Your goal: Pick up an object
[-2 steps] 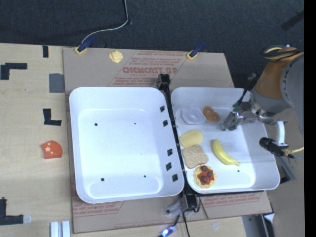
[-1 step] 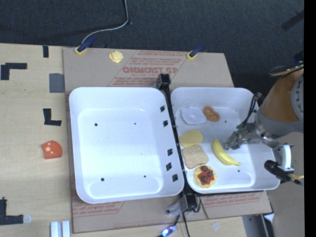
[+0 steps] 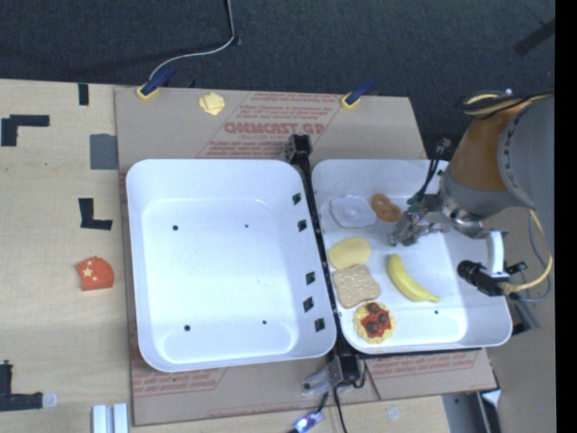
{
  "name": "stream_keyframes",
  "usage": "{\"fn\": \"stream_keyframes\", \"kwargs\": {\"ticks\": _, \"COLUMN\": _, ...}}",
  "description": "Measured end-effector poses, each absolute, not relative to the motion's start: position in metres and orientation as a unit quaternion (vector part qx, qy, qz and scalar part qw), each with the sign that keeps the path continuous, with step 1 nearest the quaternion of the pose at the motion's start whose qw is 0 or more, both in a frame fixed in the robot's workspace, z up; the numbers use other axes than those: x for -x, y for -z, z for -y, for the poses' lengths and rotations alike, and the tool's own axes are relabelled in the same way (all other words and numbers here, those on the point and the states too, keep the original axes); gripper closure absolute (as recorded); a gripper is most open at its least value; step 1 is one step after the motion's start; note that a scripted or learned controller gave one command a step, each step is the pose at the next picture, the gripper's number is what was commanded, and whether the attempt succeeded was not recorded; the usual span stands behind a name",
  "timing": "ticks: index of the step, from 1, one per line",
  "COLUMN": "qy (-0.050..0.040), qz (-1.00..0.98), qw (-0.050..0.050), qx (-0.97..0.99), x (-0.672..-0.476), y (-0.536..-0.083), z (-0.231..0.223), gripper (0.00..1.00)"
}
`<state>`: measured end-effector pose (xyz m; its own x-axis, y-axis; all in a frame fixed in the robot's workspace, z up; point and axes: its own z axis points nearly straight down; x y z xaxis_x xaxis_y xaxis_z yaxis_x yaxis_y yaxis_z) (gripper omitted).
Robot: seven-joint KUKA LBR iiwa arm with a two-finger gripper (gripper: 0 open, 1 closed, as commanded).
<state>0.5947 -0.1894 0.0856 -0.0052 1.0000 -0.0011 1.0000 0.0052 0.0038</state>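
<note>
The right bin (image 3: 451, 336) holds several food items: a clear lid-like piece (image 3: 351, 211), an orange piece (image 3: 386, 208), a pale yellow lump (image 3: 349, 252), a slice of toast (image 3: 356, 285), a banana (image 3: 410, 279) and a small tart with red berries (image 3: 374, 321). My gripper (image 3: 407, 228) reaches in from the right and sits low in this bin, just right of the orange piece and above the banana. Nothing is visibly held.
The left bin (image 3: 149, 183) sits beside the right one on a cardboard sheet. A small yellow object (image 3: 212, 104) lies on the cardboard behind the bins. A red piece (image 3: 96, 273) rests on the bench at the left. Cables run across the dark floor at the top.
</note>
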Motion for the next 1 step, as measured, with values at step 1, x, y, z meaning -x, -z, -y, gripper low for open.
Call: {"fn": "stream_keyframes", "kwargs": {"ticks": 1, "qy": -0.0011, "qz": -0.708, "qw": 0.001, "qx": -0.706, "x": -0.593, "y": -0.0857, "z": 0.1904, "gripper": 0.0}}
